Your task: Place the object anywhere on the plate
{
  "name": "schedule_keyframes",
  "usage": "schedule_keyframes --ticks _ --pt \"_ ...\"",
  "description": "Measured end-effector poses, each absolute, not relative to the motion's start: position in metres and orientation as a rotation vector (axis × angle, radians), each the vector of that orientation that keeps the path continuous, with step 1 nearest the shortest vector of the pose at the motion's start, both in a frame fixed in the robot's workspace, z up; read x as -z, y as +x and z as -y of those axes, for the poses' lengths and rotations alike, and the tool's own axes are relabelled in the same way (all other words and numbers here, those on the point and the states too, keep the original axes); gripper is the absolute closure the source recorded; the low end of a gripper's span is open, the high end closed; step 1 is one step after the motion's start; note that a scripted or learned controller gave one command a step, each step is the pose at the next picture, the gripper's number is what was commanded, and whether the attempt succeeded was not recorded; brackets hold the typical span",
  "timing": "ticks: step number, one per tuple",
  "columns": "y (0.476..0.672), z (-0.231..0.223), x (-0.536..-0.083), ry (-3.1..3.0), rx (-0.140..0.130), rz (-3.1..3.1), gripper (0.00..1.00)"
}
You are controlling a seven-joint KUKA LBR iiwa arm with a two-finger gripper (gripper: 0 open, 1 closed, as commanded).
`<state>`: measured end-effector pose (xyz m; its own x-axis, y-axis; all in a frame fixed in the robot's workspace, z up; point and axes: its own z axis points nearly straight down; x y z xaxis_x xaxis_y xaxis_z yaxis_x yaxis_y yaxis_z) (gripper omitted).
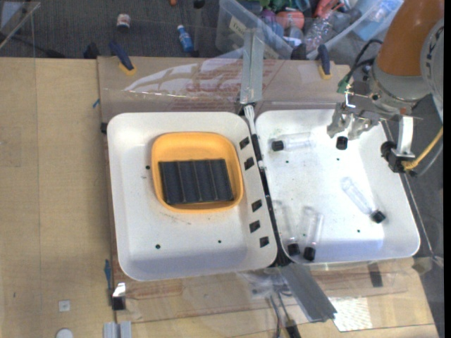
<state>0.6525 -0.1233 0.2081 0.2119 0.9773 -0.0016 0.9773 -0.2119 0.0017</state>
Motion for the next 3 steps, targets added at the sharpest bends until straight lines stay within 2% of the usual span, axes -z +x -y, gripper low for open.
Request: schedule_keyframes --ticks 1,2,3 --pt "0.667 0.081 -0.207 2.166 -0.004 -2.271 1.0" --pt "0.668 0.052 -0.228 1.898 -0.005 -2.496 1.0" --pt "0.667 -0.009 -0.214 1.74 -0.001 -2.616 1.0"
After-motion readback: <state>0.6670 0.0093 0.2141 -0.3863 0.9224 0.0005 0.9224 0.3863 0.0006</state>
